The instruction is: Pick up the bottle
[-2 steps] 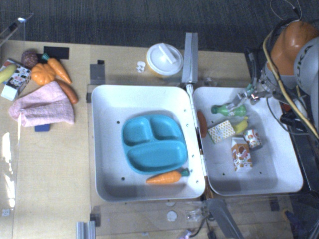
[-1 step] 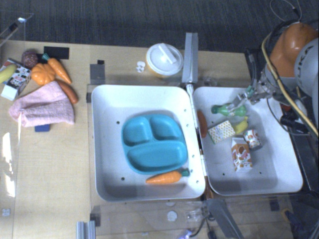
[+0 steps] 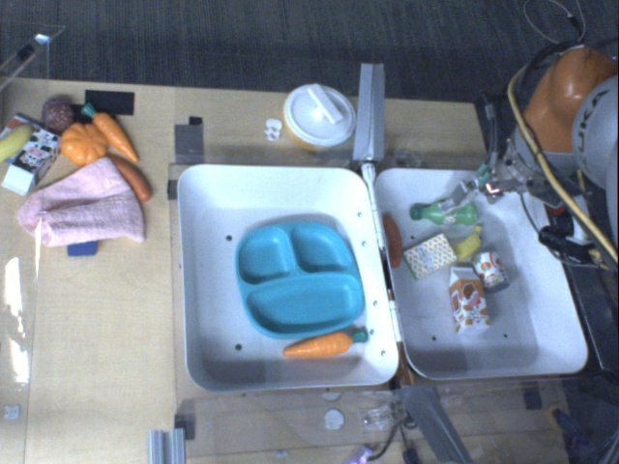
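Bottle (image 3: 444,212) in rt bin (image 3: 542,356) — fingers (image 3: 481,184) near.

The grey arm (image 3: 580,114) is seen at the right edge, its orange band uppermost, with cables looped around it. The wrist is angled down and to the left, and the claw (image 3: 481,187) is held low, pointing leftward.

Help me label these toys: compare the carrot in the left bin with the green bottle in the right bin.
The carrot is orange with a small green tip; the bottle is green with a pale middle. The carrot lies at the left bin's near side, against the blue divided plate; the bottle lies at the right bin's far side, by the claw. Both lie flat, roughly crosswise.
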You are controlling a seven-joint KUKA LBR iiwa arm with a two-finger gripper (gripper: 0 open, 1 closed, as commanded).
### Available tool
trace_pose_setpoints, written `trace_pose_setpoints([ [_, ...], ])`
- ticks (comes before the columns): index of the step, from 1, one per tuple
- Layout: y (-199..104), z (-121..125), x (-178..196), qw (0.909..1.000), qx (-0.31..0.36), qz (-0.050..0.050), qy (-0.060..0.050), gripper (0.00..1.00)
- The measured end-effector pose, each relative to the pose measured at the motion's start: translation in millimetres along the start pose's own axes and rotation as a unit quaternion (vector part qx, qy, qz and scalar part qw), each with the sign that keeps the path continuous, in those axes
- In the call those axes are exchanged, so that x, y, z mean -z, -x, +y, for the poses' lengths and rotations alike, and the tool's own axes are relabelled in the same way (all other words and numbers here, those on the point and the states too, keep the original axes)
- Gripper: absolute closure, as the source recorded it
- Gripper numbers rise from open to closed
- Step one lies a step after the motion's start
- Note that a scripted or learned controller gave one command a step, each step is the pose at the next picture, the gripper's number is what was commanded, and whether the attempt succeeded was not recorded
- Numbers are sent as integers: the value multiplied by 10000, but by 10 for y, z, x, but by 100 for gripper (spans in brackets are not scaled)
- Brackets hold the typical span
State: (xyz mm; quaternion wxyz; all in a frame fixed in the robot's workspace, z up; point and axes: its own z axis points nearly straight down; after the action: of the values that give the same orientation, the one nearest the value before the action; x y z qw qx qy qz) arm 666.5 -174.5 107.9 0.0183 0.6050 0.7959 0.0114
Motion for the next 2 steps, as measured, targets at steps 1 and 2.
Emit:
trace_pose_setpoints([
  [1,-33,3,1,9997,-231,-23,-1,0],
  [2,15,59,-2,9997,-252,26,-48,0],
])
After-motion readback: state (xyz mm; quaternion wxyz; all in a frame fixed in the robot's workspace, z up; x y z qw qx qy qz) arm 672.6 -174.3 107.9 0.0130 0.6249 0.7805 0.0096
